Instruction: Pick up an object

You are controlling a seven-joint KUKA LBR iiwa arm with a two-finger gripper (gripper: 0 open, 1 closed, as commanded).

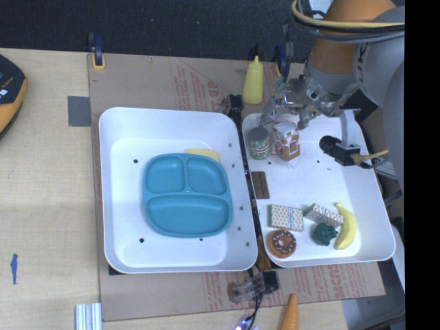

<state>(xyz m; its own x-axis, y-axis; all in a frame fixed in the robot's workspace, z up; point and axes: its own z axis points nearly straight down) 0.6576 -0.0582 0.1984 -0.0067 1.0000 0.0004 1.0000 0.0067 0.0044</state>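
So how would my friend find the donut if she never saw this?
Look in the right-hand white bin, along its near edge. At the near left corner lies the donut: a round brown ring with sprinkles, just below a speckled square packet. It is the one ring-shaped thing there, left of the green broccoli and yellow banana.

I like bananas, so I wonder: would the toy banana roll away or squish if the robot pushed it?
The banana looks like smooth, shiny plastic, so it probably stays stiff and may slip between fingers. Its curve likely makes it spin or rock, not roll far. It lies near the right bin's rim beside the broccoli, which might stop it.
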